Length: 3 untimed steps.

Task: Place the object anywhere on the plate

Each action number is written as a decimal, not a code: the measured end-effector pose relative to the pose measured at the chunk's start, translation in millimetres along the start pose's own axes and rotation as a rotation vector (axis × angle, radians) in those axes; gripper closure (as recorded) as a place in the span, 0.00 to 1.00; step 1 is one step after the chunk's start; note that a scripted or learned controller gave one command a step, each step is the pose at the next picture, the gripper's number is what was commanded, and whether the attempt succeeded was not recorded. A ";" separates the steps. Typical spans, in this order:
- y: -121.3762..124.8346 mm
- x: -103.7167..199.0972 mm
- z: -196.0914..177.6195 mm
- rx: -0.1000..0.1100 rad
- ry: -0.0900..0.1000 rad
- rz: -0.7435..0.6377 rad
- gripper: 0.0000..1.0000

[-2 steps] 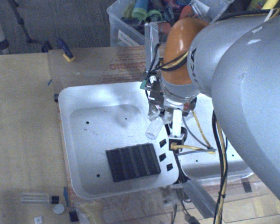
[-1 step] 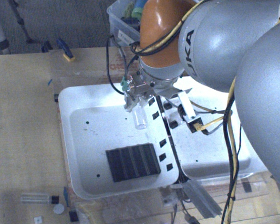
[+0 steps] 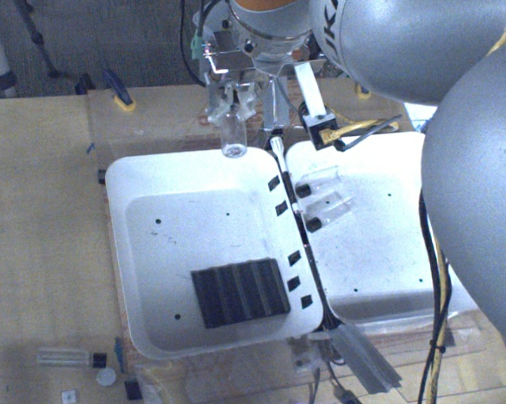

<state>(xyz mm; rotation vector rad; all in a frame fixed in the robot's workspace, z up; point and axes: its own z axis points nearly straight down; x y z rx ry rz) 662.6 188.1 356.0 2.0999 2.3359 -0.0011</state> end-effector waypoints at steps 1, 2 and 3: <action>-47.1 -38.0 -78.4 0.000 0.000 0.624 1.00; -0.2 -34.5 -78.3 0.000 0.000 0.758 1.00; -19.4 -10.0 -42.4 0.001 0.001 1.479 1.00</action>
